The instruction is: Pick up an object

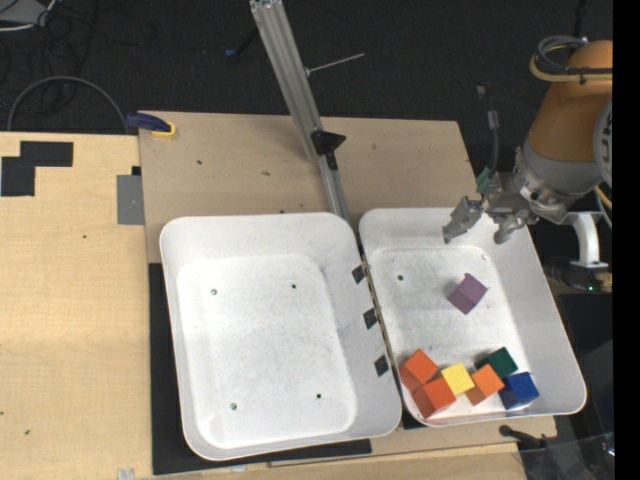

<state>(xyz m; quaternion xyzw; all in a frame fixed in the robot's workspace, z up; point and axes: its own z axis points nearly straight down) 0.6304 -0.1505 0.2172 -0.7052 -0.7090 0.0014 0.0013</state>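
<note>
Bins lie side by side; I see the left bin point(200, 248) beside the right bin point(540, 298). Orange blocks point(428, 383), a yellow block point(457, 379) and a purple cube point(467, 293) lie inside the right one. Above its far rim, my gripper point(485, 221) hangs with fingers spread apart, nothing between them.

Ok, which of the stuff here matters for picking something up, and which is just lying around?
For the job:
claw, open, over the right bin's far edge
purple block, alone mid-bin
block cluster at the near edge: two orange, red, yellow, green, blue

Lying about:
left bin
metal rail
blue clamp
</note>
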